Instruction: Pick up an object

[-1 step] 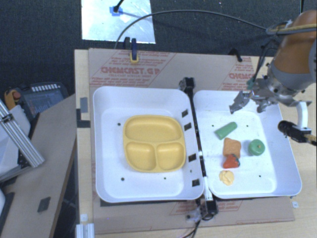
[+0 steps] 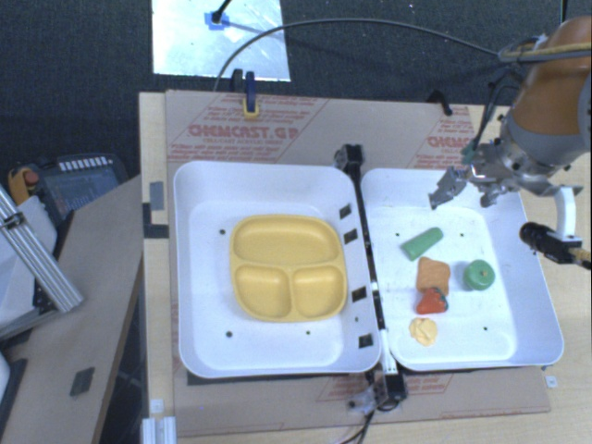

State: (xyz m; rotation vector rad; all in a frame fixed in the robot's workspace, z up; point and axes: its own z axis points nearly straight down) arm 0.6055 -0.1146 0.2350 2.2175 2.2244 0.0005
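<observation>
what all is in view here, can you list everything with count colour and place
white bins: 2, white, side by side on the bench
divided plate: 1, yellow, three compartments, middle of the left bin
oblong green piece: 1, green, upper middle of the right bin
round green piece: 1, green, right bin, right of the orange block
orange block: 1, orange, centre of the right bin
red piece: 1, red, touching the orange block's near side
pale yellow piece: 1, yellow, right bin, near edge
blue-and-yellow clamp: 1, far edge of the bench
arm: 1, grey with orange band, from the right
gripper: 1, grey, above the right bin's far part
</observation>
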